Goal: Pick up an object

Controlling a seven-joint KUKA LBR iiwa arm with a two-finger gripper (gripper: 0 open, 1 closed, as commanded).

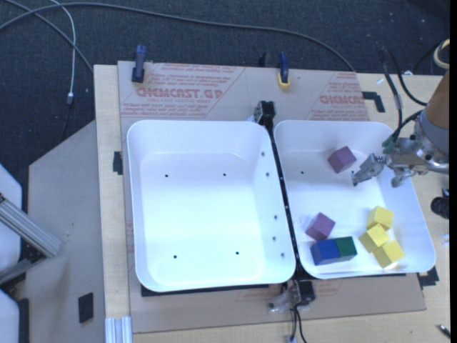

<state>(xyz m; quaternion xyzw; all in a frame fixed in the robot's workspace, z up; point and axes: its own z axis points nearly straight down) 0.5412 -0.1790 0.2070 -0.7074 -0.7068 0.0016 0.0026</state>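
the arm is reaching in from the right, its gripper [383, 170] hovering over the right bin [307, 143], fingers spread, pinching nothing.

The arm [437, 123] is cut off by the right edge.

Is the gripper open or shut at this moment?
Open. The gripper hangs over the right bin with its two fingers spread apart and nothing between them.
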